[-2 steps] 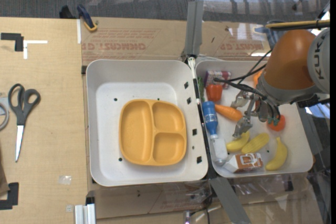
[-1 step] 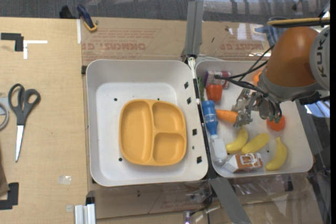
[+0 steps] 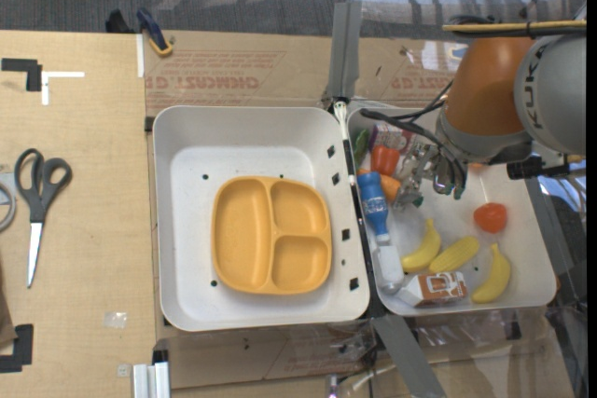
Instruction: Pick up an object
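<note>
Camera view: I find the claw [image 3: 437,174] low over the rear of the right white bin [image 3: 539,289], beside the blue plastic bottle [image 3: 373,200]. I cannot tell how it is set, and I see nothing lifted. Candidates lie loose in that bin: three yellow bananas [image 3: 454,253], an orange-red round fruit [image 3: 490,217], a small brown carton [image 3: 440,289]. My judgement: the pick is not yet made.
</note>
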You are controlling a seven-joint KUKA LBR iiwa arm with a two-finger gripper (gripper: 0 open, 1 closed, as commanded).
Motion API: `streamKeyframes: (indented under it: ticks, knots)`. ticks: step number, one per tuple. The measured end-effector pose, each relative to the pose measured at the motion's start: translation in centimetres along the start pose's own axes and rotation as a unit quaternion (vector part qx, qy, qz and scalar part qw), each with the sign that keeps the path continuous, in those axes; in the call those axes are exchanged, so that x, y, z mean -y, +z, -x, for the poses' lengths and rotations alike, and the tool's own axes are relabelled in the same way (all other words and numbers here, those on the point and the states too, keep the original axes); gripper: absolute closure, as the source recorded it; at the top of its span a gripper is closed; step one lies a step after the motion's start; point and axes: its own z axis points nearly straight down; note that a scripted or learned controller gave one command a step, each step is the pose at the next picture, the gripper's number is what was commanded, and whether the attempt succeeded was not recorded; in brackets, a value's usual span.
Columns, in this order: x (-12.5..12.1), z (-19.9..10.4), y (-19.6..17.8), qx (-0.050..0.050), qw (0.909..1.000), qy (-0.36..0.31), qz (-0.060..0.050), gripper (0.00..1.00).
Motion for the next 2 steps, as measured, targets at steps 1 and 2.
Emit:
streamKeyframes:
  ticks: [1,2]
  knots:
    - [-4.6,3.8,-18.5,-0.001,0.9965,0.084,0.000,1.00]
    - [-10.5,-2.5,-14.9,-0.003,0.9856,0.169,-0.001,1.00]
